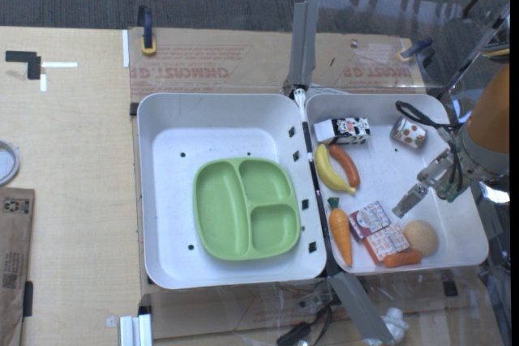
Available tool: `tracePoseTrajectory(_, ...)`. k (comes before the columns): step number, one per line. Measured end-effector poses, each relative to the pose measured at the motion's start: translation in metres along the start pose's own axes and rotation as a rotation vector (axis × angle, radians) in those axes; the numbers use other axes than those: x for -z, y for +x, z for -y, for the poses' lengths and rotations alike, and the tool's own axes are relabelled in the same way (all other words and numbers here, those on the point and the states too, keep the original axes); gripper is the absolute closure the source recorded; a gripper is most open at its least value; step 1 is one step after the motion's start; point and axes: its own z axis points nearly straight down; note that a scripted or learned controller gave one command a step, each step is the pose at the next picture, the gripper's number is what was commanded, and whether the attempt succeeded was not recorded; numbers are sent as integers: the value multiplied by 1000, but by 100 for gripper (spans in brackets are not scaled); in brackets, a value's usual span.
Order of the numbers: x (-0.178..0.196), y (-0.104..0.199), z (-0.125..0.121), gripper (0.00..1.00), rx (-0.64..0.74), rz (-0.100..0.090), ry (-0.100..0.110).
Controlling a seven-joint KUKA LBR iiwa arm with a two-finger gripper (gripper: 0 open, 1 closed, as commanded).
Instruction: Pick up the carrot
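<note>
The carrot (pixel 340 237) — likely a light, rigid, smooth toy — lies against the right bin's (pixel 454 259) left wall. Grasp across mid-body. Gripper (pixel 409 201) jaw state: cannot tell.

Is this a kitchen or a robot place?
Probably a robot lab, not a kitchen. A robot gripper hangs over a white bin holding toy food like a carrot, and the bench has clamps and tape marks.
</note>
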Motion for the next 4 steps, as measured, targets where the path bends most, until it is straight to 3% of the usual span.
tracePoseTrajectory(1, -68, 65, -23, 0, 107, -2, 0)
tracePoseTrajectory(2, -65, 7, -67, 0, 268, 0, -1)
tracePoseTrajectory(3, -56, 6, -68, 100, 264, 3, -4)
tracePoseTrajectory(4, 32, 65, -92, 100, 568, 1, -2)
